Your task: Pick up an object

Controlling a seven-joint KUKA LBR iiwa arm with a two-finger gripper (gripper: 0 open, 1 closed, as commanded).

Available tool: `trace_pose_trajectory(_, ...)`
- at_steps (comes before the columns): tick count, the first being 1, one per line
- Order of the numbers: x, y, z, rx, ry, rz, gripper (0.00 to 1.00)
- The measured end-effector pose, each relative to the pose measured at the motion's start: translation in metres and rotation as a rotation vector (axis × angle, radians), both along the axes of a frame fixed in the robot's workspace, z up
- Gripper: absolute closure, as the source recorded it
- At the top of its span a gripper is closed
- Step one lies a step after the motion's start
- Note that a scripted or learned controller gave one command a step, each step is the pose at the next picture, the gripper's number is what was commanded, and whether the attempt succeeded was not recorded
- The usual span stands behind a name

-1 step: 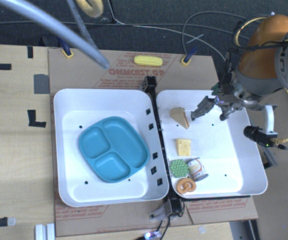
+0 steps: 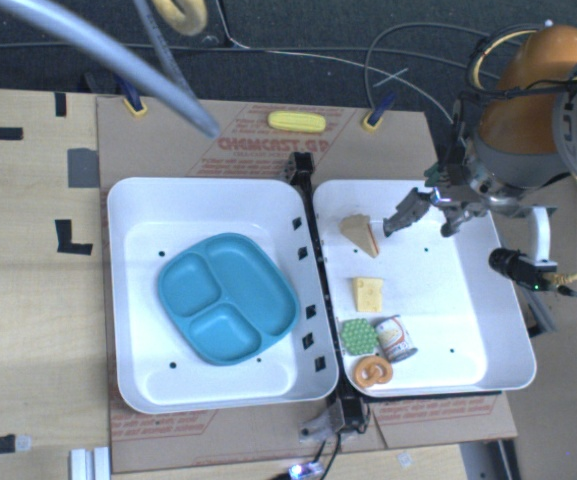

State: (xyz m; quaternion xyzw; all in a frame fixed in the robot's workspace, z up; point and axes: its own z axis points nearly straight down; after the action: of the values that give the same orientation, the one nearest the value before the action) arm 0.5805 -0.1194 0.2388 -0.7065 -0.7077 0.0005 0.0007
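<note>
White shallow bins sit side by side on a cardboard sheet point(image 2: 268, 148) over a pale wooden bench point(image 2: 28, 268); dark floor fills the upper frame. Left bin point(image 2: 128, 268) holds a blue divided plate point(image 2: 228, 298). Right bin point(image 2: 488, 348) carries a tan wedge point(image 2: 361, 234), yellow block point(image 2: 369, 294), green piece point(image 2: 359, 336), small can point(image 2: 398, 339) and pretzel point(image 2: 373, 371) along its left side, its right half bare. Gripper point(image 2: 426, 213) hangs released, fingers spread, at the bin's upper middle, just right of the wedge, grasping nothing
</note>
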Motion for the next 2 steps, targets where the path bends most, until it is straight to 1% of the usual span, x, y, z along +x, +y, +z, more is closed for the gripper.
trace_pose_trajectory(1,-0.004,0.0,-0.065,0.0,0.006,-0.001,0.0)
trace_pose_trajectory(2,-0.005,0.002,-0.13,0.0,0.006,-0.001,0.0)
